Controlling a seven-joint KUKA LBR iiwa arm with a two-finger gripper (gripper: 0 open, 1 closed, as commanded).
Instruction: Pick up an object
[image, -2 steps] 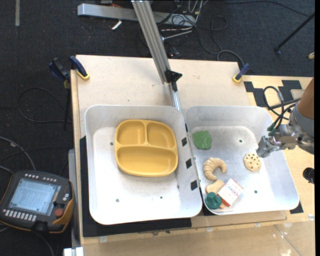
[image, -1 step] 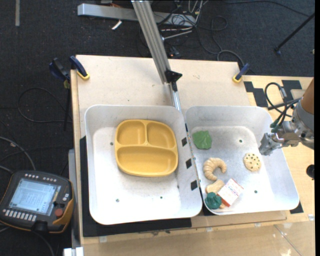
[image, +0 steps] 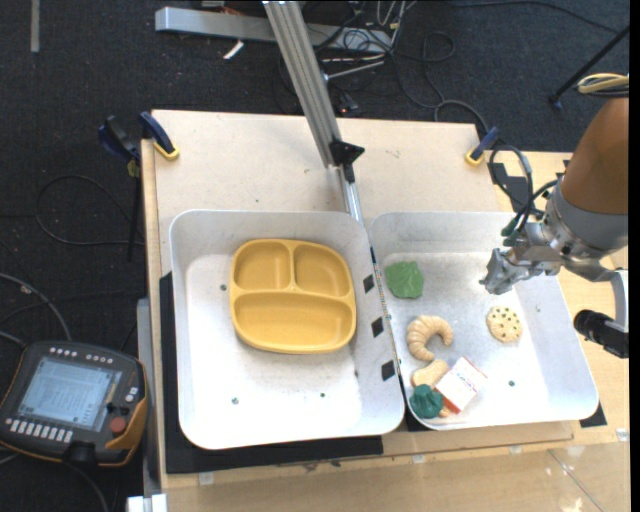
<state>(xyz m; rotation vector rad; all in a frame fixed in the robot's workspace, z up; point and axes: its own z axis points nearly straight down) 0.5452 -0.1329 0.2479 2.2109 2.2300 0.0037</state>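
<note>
Gripper (image: 497, 279), finger state indiscernible, poised at right of frame above the cookie (image: 504, 324) in the right bin (image: 560, 395), apparently positioned for a downward grasp.

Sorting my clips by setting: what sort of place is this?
Probably a robotics lab: a bench with two white bins, a teach pendant on the dark carpet, and loose cables behind.

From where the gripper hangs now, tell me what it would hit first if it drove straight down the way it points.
Most likely the bare floor of the right bin. The gripper hangs above it, between the green leaf and the cookie, touching neither. Depth is hard to judge from this slanted view.
</note>
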